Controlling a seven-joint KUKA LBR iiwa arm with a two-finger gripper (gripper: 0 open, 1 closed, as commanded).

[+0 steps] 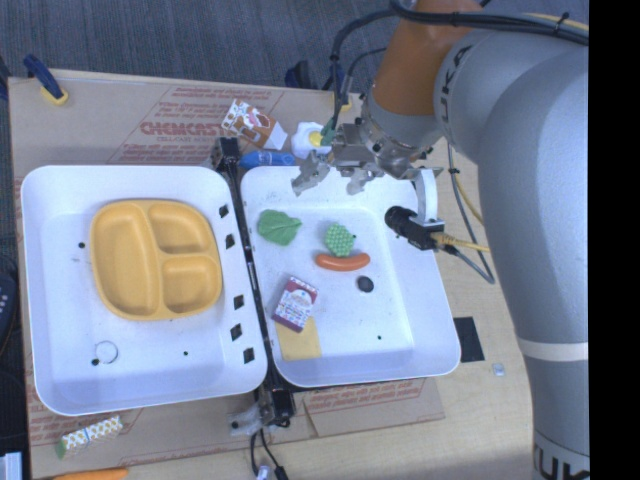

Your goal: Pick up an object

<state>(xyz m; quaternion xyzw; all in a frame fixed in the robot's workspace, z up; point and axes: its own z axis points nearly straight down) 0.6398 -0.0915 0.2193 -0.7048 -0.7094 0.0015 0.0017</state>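
Arm comes in from the right w/ gripper [334, 175] open, fingers spread, hovering over the far rim of the right bin [425, 313], nothing between them. Right bin holds a green leaf-shaped item [279, 227], a green knobbly item [339, 238] just above an orange-red sausage [343, 261], a small dark round piece [365, 284], and a red-and-white packet [294, 303] partly overlapping a flat yellow slice [299, 338] near the front. Left bin [50, 353] holds a yellow divided tray [156, 258] and a small clear ring [105, 352] near its front-left corner; both bins sit on cardboard [130, 118].
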